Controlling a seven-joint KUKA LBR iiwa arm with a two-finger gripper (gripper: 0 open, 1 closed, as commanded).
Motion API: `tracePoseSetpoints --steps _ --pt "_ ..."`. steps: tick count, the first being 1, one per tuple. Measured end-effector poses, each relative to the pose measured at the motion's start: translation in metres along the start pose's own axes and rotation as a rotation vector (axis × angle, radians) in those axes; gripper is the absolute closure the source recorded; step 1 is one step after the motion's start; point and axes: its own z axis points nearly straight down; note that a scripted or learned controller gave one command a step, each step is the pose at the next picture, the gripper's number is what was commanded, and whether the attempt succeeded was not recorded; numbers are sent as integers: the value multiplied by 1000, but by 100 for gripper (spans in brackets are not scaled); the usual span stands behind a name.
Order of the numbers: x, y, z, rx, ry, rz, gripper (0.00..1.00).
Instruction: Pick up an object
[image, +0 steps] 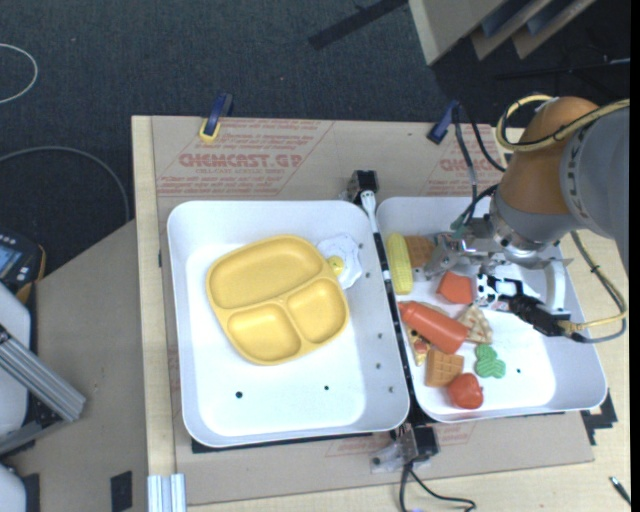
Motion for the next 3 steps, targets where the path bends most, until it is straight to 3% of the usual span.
tracePoseSetpoints --steps 1,2,3 --pt "1 0 14 -3 -1 -1 0" --pt "0 1 2 -7 -1 1 100" --pt "9 1 -57 -13 -2 -2 100"
